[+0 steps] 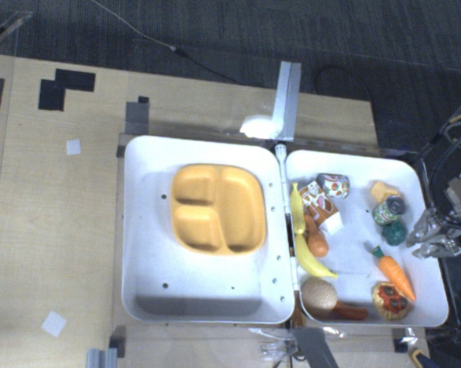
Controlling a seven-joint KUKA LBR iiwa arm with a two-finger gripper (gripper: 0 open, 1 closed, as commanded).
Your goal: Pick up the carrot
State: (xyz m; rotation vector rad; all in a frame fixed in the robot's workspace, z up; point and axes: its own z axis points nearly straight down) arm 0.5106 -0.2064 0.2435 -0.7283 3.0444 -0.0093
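Down in the right bin (pixel 434 307), the carrot (pixel 396 274) lies on the white floor near the right wall, its green top pointing up-left and its orange tip down-right. Just below the tip sits a round red and yellow toy (pixel 391 301). Above the carrot's leafy end stand a dark teal piece (pixel 395 232) and a small can (pixel 389 208), with a yellow wedge (pixel 383 191) beyond them. Along the bin's left side a banana (pixel 306 247) runs lengthwise, a brown sausage-like piece (pixel 315 239) lies against it, and a tan round item (pixel 319 293) rests near the bottom corner beside a dark red sausage (pixel 351 311).

At the bin's right rim the gripper (pixel 437 239) hangs level with the teal piece, up and right of the carrot and apart from it. It looks grey and cluttered there, so whether its fingers are spread or closed cannot be told, and nothing can be seen between them.

The left bin (pixel 146 213) holds a yellow divided plate (pixel 215 208) near its middle
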